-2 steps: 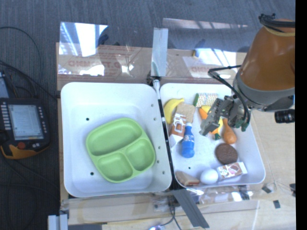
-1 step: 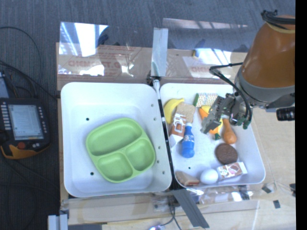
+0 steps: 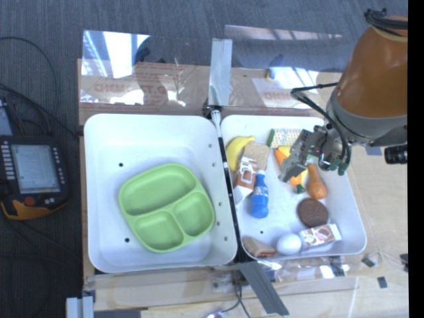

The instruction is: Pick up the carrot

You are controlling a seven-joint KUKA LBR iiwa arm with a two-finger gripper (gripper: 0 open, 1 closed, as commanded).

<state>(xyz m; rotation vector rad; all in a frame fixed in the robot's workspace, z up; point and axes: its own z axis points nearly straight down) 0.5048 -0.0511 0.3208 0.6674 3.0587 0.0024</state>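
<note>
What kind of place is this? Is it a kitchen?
Probably a robot lab, not a kitchen. A robot arm reaches over two white bins, toy food like a banana fills one, and a control pad sits nearby.

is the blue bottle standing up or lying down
Lying down: the blue bottle rests on its side on the right bin's floor, white cap toward the banana.

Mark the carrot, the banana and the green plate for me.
carrot (image 3: 317, 183): camera view, its rounded lower end.
banana (image 3: 236, 149): camera view, middle of its curve.
green plate (image 3: 140, 194): camera view, floor of its largest compartment.

Dark grey floor (image 3: 165, 5), perhaps carpet; bench glare.
</note>
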